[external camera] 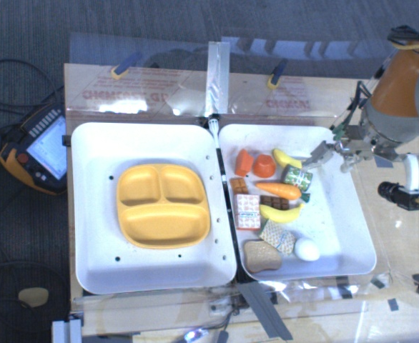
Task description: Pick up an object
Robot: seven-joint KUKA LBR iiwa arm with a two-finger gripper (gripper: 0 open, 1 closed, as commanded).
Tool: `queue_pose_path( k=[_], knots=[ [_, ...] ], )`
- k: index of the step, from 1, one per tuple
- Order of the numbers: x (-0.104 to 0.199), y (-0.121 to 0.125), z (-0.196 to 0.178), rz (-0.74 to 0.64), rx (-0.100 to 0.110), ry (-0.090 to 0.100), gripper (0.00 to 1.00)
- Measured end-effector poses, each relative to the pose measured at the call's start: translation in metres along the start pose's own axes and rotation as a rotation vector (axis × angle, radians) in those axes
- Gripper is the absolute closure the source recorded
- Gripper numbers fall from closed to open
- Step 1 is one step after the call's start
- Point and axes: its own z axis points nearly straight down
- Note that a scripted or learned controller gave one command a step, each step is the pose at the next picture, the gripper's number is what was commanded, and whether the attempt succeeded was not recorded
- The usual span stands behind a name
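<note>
Bread and egg lie nearest, in the right bin. The gripper hangs over the can; I cannot tell its jaw state. Tightly packed neighbours could foul a grasp.

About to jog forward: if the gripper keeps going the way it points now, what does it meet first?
Probably the green can, just ahead of the gripper, with the yellow banana beside it. Height is hard to judge.
</note>
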Motion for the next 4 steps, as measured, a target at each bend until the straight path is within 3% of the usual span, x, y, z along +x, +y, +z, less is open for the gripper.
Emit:
queue_pose_path(
  k=[1, 2, 3, 4],
  knots=[
    [0.018, 0.059, 0.107, 0.122, -0.01, -0.004, 0.0],
    [0.016, 0.059, 0.097, 0.121, -0.006, -0.01, 1.0],
    [0.01, 0.073, 0.107, 0.059, 0.024, -0.003, 1.0],
    [0.008, 0.073, 0.109, 0.059, 0.019, -0.008, 0.0]
  ],
)
